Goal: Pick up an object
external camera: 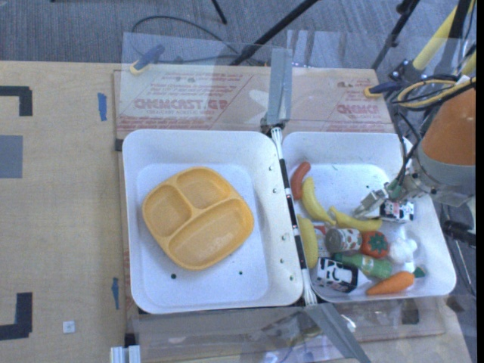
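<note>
Two white bins (pixel 132 225) are seen side by side on a wooden bench. Left bin: a yellow divided plate (pixel 198 216). Right bin: toy food, heaped. The gripper (pixel 384 200) is lowered just above a yellow banana (pixel 354 220); its state cannot be told. Nothing is seen lifted, so the pick is judged not yet done. A tomato (pixel 373 244), a carrot (pixel 392 283) and a second banana (pixel 314 201) crowd the target.

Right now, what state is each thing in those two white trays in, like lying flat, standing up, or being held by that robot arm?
Yellow divided plate: lying flat, right way up, alone in left bin.
Bananas: lying loose in right bin.
Orange carrot: lying on its side near the front edge.
Red sausage: lying loose near the divider.
Black-and-white cow toy: lying at the front.
Gripper: low over the pile; grasp unclear.
</note>
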Motion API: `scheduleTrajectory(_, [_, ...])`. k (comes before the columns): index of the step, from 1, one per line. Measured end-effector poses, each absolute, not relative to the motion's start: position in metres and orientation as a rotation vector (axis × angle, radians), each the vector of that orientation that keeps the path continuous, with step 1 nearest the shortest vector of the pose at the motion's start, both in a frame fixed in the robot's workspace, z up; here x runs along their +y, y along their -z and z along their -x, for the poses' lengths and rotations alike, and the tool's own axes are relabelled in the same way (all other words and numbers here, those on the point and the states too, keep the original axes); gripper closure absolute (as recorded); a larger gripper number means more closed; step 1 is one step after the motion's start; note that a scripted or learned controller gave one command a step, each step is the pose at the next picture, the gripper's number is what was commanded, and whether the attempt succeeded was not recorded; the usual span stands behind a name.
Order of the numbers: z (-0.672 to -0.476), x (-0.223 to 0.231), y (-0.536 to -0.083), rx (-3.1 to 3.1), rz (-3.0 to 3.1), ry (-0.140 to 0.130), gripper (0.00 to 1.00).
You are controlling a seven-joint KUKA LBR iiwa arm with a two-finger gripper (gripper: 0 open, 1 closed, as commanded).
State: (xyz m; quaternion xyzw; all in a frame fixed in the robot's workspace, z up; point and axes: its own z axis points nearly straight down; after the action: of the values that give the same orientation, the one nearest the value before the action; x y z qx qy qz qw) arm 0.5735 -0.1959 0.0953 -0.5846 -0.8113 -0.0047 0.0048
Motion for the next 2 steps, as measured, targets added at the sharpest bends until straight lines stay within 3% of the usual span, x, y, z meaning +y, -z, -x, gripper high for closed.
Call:
scheduleTrajectory(1, [-0.563, -0.137, -0.115, -2.621, 1.730, 0.001, 0.00])
scheduleTrajectory(2, [-0.555, -0.184, -0.098, -2.736, 1.585, 0.020, 0.00])
